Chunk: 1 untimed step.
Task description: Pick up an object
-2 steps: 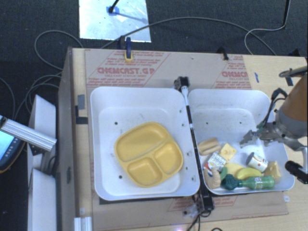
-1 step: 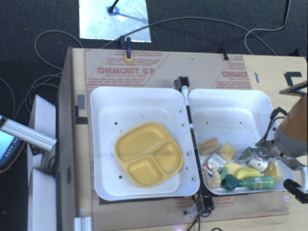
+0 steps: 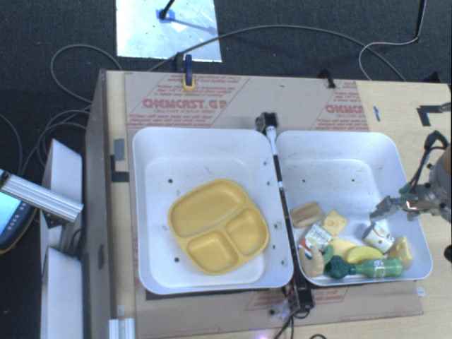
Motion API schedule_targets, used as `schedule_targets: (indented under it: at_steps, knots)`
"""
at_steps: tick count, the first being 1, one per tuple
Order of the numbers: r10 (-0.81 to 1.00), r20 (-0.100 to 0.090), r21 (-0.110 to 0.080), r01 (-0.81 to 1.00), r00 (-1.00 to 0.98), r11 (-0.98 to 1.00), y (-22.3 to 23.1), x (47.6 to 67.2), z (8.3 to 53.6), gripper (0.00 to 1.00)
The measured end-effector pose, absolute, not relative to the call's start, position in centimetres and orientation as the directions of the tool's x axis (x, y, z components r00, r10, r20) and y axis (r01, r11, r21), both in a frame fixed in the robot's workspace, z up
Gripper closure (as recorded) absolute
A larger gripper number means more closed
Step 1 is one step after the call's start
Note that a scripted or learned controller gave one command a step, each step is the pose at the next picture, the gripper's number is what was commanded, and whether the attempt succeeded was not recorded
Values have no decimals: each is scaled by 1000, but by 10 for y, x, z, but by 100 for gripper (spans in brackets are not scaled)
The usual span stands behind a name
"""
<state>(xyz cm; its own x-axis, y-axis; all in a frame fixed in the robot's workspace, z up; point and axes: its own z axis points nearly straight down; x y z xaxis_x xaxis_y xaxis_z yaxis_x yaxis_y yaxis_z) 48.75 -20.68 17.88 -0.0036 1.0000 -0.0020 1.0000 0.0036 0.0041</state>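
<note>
At the near edge of the right bin (image 3: 353, 154) I see a heap of small things. A green bottle (image 3: 364, 268) lies on its side along the front wall, with a yellow banana (image 3: 351, 251) just behind it and touching it. To the left of those sit a small tan figure (image 3: 313, 261) and a printed packet (image 3: 318, 237). A yellow wedge like cheese (image 3: 335, 222) lies just behind the packet, and a tan bread-like piece (image 3: 306, 213) lies beside the divider between the bins. On the right of the heap I see a small white cup (image 3: 380, 236) tilted on its side and a pale yellow lump (image 3: 402, 249) near the right wall.

In the left bin (image 3: 152, 189), a yellow divided plate (image 3: 218, 225) with three compartments lies flat near the middle, slightly toward the front.

My gripper (image 3: 390, 205) hangs over the right side of the right bin, just behind the white cup and close above it. I cannot tell from this angle how far apart the fingers are, and I see nothing between them.

Further back the bench (image 3: 233, 101) shows its brown printed board, with a yellow-and-blue clamp (image 3: 188, 73) at its rear edge. Beyond that a shiny plate (image 3: 167, 20) lies on the dark floor.
</note>
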Motion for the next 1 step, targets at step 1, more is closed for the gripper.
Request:
schedule_targets:
  at_steps: [1]
  knots:
    - [1000, -1, 1, 1000, -2, 2, -206, 487, 161, 0]
